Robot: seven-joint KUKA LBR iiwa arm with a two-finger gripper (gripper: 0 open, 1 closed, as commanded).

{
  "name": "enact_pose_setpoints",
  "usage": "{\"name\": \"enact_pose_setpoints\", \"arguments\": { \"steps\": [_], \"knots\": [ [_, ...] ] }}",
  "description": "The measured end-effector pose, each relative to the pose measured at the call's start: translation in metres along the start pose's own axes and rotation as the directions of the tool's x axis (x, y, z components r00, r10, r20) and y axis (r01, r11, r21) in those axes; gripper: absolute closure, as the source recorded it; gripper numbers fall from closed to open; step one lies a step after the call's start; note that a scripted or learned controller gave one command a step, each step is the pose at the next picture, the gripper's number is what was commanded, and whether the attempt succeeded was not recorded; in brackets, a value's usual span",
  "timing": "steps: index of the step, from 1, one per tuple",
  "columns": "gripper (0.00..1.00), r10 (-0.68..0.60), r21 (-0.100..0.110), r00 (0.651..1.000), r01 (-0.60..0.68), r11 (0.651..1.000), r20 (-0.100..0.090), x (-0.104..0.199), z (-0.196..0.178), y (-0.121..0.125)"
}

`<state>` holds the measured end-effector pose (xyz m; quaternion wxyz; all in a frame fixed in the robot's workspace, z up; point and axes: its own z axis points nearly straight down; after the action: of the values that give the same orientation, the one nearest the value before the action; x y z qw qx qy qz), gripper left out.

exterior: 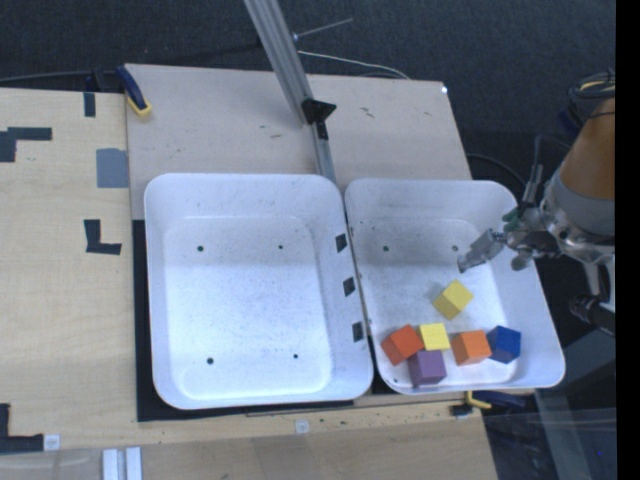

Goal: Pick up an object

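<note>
Hand (496,251) hovers open above yellow block (454,298) in right bin (400,208).

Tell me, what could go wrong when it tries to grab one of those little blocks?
The orange block, small yellow block, purple block, second orange block and blue block sit packed together near the right bin's front wall, so the end effector may shove neighbours or catch two. The tilted yellow block stands apart but could slip.

Bench (60,298) bears two bins (170,298) (white, abutting).
</note>
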<state>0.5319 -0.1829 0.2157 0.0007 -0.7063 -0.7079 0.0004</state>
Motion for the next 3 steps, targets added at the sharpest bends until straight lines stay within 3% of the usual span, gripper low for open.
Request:
{"name": "enact_pose_setpoints", "arguments": {
  "steps": [1,2,3],
  "knots": [
    [0.00,0.003,0.004,1.000,-0.003,1.000,0.000,-0.026,0.117,0.016],
    [0.00,0.001,-0.005,1.000,-0.001,1.000,0.002,-0.026,0.122,0.014],
    [0.00,0.002,0.002,1.000,-0.002,1.000,0.000,-0.012,0.124,-0.005]
  ]
}}
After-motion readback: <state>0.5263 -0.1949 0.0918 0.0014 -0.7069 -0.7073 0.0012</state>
